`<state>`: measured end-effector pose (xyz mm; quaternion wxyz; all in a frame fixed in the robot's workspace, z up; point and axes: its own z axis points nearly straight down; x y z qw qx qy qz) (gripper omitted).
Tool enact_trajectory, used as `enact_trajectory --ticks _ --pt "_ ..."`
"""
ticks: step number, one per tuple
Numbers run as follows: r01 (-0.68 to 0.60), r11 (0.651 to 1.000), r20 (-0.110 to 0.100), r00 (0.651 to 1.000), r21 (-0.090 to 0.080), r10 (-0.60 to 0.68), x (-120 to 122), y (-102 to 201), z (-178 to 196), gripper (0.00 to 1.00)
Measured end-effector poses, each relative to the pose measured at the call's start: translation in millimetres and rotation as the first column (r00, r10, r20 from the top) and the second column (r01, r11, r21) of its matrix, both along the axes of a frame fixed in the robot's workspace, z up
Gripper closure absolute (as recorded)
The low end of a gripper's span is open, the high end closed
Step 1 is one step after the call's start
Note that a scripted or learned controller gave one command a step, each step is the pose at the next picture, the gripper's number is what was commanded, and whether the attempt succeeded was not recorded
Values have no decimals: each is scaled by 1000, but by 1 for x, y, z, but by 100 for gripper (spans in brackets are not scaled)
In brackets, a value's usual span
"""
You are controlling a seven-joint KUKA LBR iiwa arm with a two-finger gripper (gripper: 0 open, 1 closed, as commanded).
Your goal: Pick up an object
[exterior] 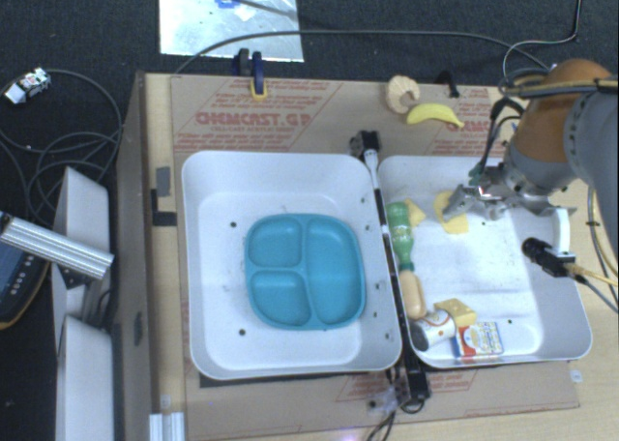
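Left white shallow plastic bin [208,236]: smooth blue three-compartment tray [305,270], rounded corners. Right white bin [571,328]: slim green bottle [398,231] along its left wall; tan oblong piece [412,294] below it; small printed carton [479,340], lettering unreadable. Yellow lumpy object [453,213] at the metal gripper [471,199]; finger state cannot be made out. Yellow banana [433,115] lies on cardboard beyond.

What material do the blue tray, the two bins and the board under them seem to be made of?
Blue tray: likely moulded plastic, matte, one even colour, with rounded compartments. Bins: probably thin white plastic, smooth, with rounded corners and raised rims. Board: looks like cardboard, a dull tan with red printed lettering.
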<state>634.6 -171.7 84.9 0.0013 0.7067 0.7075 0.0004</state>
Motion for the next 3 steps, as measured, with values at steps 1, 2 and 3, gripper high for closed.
enact_trajectory --ticks 1,2,3 --pt "1 1000 -1 1000 0 -1 -36 -12 0 0" --pt "0 1000 -1 1000 1 0 -84 -6 21 0" --pt "-3 1000 0 1000 1 3 -17 27 5 0"
